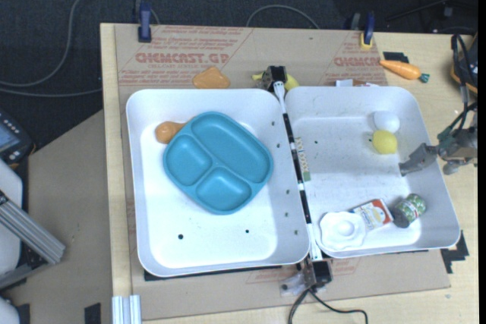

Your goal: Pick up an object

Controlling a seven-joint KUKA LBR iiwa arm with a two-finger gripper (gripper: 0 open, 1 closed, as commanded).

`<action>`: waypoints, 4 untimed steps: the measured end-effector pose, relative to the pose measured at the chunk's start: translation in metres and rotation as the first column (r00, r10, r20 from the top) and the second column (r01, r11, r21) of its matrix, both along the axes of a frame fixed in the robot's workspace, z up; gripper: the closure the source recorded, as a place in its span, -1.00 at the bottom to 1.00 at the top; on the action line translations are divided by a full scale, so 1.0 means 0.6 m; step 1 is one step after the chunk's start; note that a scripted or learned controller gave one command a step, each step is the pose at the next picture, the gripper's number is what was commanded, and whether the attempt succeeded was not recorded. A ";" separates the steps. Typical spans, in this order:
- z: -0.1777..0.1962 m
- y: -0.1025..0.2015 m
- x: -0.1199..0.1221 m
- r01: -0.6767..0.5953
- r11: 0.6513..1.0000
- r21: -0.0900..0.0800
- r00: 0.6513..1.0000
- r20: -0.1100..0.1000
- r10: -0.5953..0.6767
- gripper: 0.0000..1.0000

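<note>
My gripper (434, 155) reaches in at the right rim of the right bin (342, 134), low over its right wall, with nothing visibly held. Just left of it lie a yellow lemon (385, 142) and a white egg (386, 121). Toward the bin's front sit a green can (411, 209), a red-and-white packet (374, 214) and a white cup (341, 230). The left bin (152, 209) holds a blue divided plate (218, 162) with an orange piece (167, 131) peeking out at its upper left.
On the board behind the bins lie an orange lump (210, 78), a toy carrot (400, 70) and a yellow-and-black item (275, 77). Blue clamps (144, 23) (367, 30) grip the board's back edge. Cables run at the far right.
</note>
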State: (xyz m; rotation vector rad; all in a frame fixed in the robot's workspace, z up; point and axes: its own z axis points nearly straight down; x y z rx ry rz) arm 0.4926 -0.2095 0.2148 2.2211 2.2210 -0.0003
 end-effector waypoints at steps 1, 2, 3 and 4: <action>-0.141 -0.006 0.100 -0.003 1.000 -0.001 1.000 0.002 0.003 -1.00; -0.217 0.068 0.210 -0.004 1.000 -0.002 1.000 0.006 0.004 -1.00; -0.199 0.066 0.207 -0.003 1.000 -0.002 1.000 0.004 0.003 1.00; -0.042 0.220 0.112 -0.007 1.000 0.005 1.000 0.000 0.007 1.00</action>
